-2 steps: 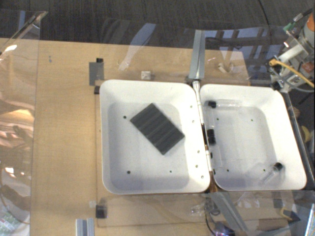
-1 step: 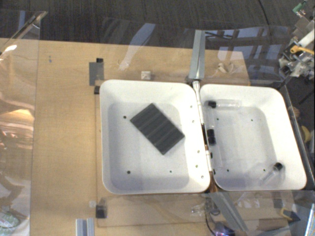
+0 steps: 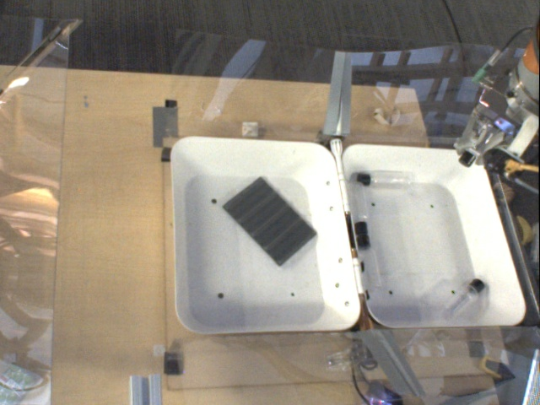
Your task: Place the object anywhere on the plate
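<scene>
Plate (image 3: pixel 269 220) lies dark in the left bin (image 3: pixel 194 310); hand (image 3: pixel 472 148) state cannot be told.

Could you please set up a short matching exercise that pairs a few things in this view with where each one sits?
Things:
1. dark ribbed plate
2. end effector
3. small black part
4. clear tube with a black cap

Places:
A. top of the right bin, near its rim
B. middle of the left bin
C. right bin's left wall, at the divider
D. above the right bin's upper right corner

Pairs: 1-B, 2-D, 3-C, 4-A
</scene>
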